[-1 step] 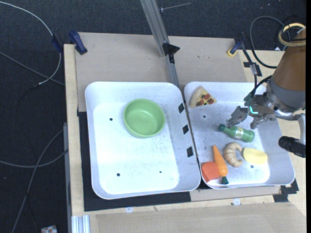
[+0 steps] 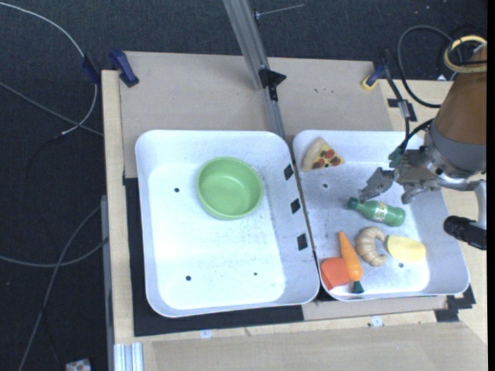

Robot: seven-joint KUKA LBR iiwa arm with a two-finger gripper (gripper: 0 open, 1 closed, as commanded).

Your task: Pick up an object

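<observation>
Two shallow white bins sit side by side: the left bin (image 2: 166,284) holds a round green plastic bowl (image 2: 229,187), the right bin (image 2: 448,278) a crowd of toy food. Above a green plastic bottle (image 2: 378,211) lying flat mid-bin, the grey two-finger gripper (image 2: 394,185) hangs with fingers spread, grasping nothing. Open floor surrounds the bottle; a carrot (image 2: 349,256), croissant (image 2: 371,246) and lemon (image 2: 405,248) cluster nearer the front rim, leaving less room.
</observation>
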